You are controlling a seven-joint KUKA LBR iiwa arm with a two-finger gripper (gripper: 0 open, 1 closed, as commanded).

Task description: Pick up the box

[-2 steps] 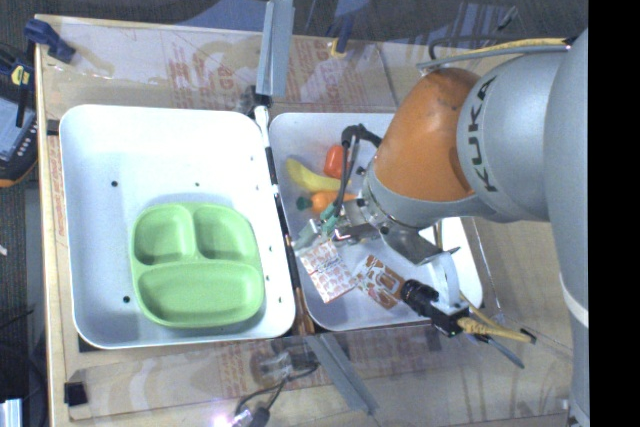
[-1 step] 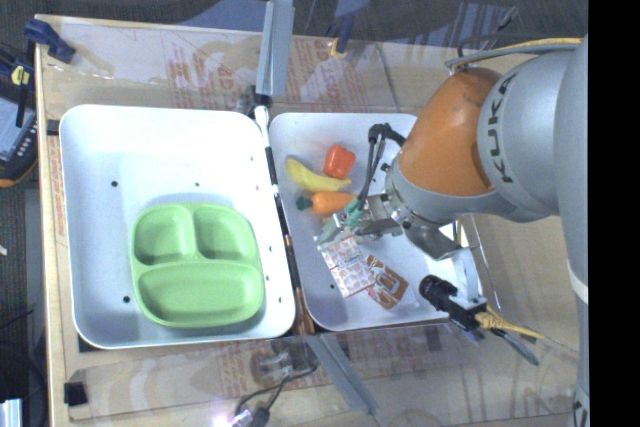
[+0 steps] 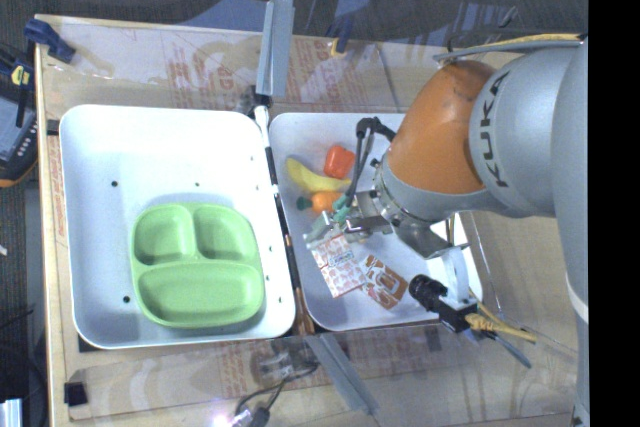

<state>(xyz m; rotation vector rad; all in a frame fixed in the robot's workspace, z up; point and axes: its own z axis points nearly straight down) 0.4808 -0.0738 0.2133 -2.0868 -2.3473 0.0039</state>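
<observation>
Gripper (image 3: 345,215) low in right bin (image 3: 300,130), over clutter; finger spread cannot be told, wrist hides it. Box (image 3: 337,266), seemingly the flat patterned carton, lies on bin floor just below gripper, beside brown packet (image 3: 385,282).

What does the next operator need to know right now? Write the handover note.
Pincer: low in the right bin, over the items; open or shut unclear from this view.
Box: patterned carton lying flat on the right bin floor, beside a brown packet. Not lifted.
Also there: banana, orange item.
Left bin: green divided tray.
Left: grasp and lift the box.
</observation>
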